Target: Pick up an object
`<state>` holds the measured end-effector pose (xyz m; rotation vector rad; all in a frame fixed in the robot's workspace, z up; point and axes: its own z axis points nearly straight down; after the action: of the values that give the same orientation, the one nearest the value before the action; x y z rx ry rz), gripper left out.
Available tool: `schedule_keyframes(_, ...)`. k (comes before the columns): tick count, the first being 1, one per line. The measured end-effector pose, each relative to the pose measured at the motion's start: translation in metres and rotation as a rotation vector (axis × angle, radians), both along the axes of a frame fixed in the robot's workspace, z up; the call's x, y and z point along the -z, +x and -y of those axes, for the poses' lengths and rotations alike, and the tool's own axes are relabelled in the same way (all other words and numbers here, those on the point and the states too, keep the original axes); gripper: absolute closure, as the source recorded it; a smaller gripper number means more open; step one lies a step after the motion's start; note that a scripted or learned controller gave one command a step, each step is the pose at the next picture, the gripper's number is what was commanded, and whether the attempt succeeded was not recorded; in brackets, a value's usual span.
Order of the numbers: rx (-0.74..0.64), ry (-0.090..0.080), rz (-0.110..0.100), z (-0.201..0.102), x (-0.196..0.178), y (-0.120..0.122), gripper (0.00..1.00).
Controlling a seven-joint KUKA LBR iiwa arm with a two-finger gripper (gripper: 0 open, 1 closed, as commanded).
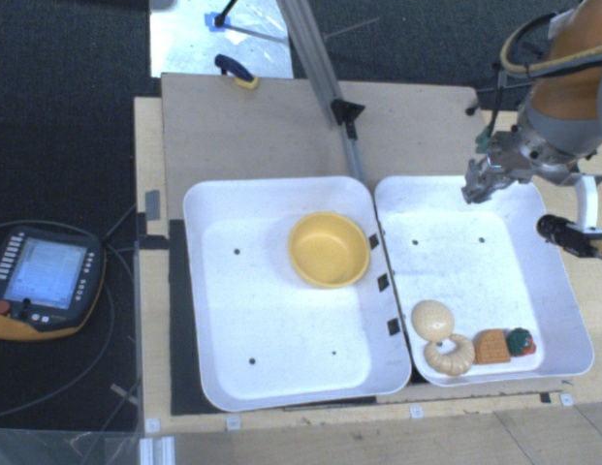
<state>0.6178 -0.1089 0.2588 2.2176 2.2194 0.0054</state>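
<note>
A yellow bowl (329,249) sits in the left bin (223,356), near its upper right. In the right bin (562,337), along the near edge, lie a cream egg-shaped piece (432,319), a beige ring (450,356), an orange-brown block (491,347) and a small green and red piece (520,341). My gripper (478,187) hangs over the far edge of the right bin, well away from those objects. Nothing shows between its fingers.
A metal pole (320,61) slants across the bench behind the bins, ending in a black clamp (346,112). A teach pendant (41,279) lies on the floor at left. A black fitting (562,232) sticks out by the right bin's right rim.
</note>
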Motion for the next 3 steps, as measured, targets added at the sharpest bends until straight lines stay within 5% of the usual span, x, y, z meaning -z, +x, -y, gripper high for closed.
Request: schedule_keyframes(3,-0.004,0.001,-0.006,-0.151,0.020,-0.019,1.00)
